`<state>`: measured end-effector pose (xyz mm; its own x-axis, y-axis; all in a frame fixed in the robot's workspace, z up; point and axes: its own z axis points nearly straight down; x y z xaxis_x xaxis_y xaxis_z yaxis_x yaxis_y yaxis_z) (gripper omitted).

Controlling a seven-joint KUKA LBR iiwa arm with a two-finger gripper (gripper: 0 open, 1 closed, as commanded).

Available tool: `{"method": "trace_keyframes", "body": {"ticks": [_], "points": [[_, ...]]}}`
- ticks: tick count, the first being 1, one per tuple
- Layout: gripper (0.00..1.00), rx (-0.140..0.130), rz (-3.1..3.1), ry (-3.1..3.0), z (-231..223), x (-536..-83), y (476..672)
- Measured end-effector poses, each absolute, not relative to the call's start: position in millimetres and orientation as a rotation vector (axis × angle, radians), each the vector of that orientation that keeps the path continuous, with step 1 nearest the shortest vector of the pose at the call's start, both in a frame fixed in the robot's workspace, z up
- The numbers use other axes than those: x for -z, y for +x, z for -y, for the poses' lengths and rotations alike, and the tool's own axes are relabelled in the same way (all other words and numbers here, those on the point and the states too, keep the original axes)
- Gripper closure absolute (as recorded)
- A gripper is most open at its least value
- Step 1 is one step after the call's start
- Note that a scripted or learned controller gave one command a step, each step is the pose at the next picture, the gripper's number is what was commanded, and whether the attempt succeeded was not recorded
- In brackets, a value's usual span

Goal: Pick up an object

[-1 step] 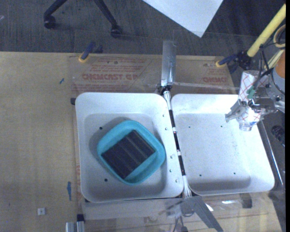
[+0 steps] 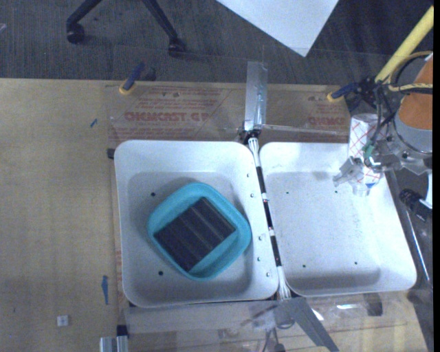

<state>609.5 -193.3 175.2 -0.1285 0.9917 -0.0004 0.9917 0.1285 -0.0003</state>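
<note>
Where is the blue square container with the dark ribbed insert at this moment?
The blue square container with the dark ribbed insert lies turned at an angle in the left white bin, near the divider shared with the right white bin.

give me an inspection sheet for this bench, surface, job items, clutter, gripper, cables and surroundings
Surface: wooden bench bearing left bin and right bin side by side.
Job's things: blue tray holding a dark ribbed block, lying in the left bin.
Clutter: nothing seen in the bins beyond that.
Gripper: gripper above the right bin's far right corner; fingers too blurred to judge.
Cables: yellow cable and dark leads by the arm.
Surroundings: chair base, white sheet on dark floor.
</note>
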Motion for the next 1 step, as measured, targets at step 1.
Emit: {"method": "trace_keyframes", "body": {"ticks": [1], "points": [[0.00, -0.015, -2.382, 2.053, 211.3, -96.1, 638.4]]}}
